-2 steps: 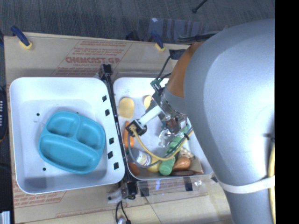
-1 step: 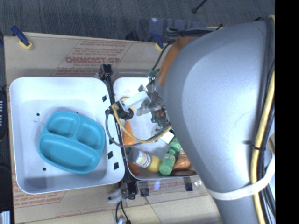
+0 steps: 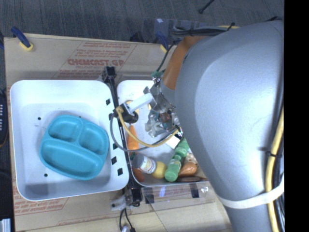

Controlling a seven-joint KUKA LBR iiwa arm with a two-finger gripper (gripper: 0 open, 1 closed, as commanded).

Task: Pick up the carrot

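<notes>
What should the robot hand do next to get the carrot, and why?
Probably shift a little toward the left wall of the right bin and then go down. The gripper sits over the middle of that bin, while the carrot lies beside it, against that wall and not between its fingers.

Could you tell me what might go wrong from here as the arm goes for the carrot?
1. The carrot lies against the right bin's left wall, beside a loop of cable, so the hand could snag the cable or hit the wall.
2. A green bottle and other items crowd the bin's near end, so a wrong grab seems possible.
3. The arm hides much of the bin.
</notes>
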